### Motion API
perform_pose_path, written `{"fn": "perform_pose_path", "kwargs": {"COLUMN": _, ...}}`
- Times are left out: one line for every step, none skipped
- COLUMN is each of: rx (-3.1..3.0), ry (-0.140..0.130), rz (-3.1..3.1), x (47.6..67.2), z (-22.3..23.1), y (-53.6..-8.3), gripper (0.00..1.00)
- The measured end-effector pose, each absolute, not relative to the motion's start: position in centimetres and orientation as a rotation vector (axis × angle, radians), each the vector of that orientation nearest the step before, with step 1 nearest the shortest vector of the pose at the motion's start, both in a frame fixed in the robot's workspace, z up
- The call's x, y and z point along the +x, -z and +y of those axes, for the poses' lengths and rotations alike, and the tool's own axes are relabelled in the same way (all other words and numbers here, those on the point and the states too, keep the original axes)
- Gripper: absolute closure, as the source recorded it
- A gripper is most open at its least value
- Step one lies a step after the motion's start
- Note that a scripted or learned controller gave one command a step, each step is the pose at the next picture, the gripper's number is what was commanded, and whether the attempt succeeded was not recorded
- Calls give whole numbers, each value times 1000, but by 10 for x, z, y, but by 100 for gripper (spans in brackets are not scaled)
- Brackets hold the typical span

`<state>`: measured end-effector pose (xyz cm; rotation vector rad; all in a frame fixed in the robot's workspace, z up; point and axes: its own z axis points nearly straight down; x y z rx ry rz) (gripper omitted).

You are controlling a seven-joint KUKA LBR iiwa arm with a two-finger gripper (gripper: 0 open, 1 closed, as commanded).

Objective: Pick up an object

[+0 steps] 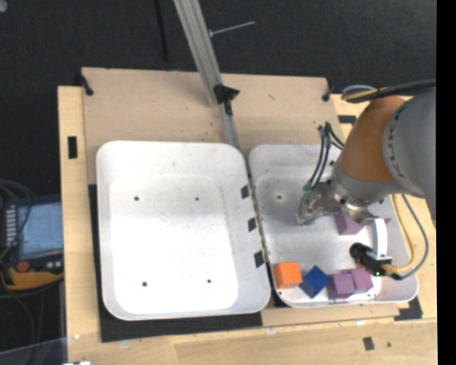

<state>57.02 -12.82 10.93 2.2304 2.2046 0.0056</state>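
We count two white bins on the bench, and we take the right bin point(289, 166) as our landmark. The left bin point(175, 226) sits just beside it, their edges touching along the middle.

Along the right bin's near edge lie four small blocks in a row: one orange block point(288, 274) at the corner nearest the left bin, one blue block point(315, 281) just beside it, then two purple blocks point(349, 284) pressed together. A third purple block point(348, 223) shows farther back in the right bin, partly covered by the arm's wrist, so we cannot make out its full shape.

One gripper point(307, 211) hangs over the middle of the right bin, well apart from the row of blocks. It is small and dark against the bin floor; we cannot tell its state. The arm point(387, 150) is cut off at the view's right side.
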Motion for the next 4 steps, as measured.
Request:
{"fn": "perform_pose_path", "kwargs": {"rx": 2219, "ry": -7, "rz": 2214, "x": 574, "z": -132, "y": -174, "gripper": 100}}
{"fn": "perform_pose_path", "kwargs": {"rx": 2215, "ry": -5, "rz": 2220, "x": 582, "z": -138, "y": -221, "gripper": 100}}
{"fn": "perform_pose_path", "kwargs": {"rx": 2212, "ry": -8, "rz": 2221, "x": 585, "z": -141, "y": -286, "gripper": 100}}
{"fn": "perform_pose_path", "kwargs": {"rx": 2215, "ry": 0, "rz": 2226, "x": 573, "z": -92, "y": -282, "gripper": 100}}
